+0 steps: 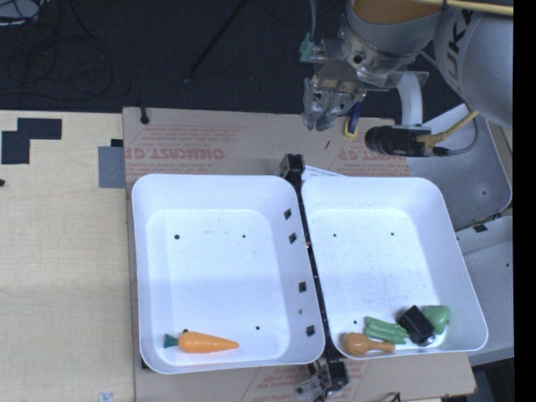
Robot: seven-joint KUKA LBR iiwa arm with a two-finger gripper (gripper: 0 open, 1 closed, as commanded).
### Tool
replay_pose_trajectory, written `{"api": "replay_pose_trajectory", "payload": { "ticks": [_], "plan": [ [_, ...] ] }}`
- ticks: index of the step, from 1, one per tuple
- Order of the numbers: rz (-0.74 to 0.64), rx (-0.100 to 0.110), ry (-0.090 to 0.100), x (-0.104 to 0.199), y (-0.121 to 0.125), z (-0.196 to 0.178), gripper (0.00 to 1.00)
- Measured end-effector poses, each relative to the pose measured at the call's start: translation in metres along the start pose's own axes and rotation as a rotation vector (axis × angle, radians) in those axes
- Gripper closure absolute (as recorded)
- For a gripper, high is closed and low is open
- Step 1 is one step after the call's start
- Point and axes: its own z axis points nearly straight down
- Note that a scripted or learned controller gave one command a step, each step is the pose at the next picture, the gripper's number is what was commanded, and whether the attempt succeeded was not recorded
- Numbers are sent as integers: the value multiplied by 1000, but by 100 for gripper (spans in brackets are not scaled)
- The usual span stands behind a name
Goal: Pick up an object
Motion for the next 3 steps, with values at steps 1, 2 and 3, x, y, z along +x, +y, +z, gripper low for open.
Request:
{"api": "replay_pose_trajectory", "payload": {
  "ticks": [1,2,3],
  "plan": [
    [-1,13,-1,70,-1,49,100],
    [7,11,-3,14,-1,47,100],
    [-2,14,0,70,-2,78,100]
  ]
}}
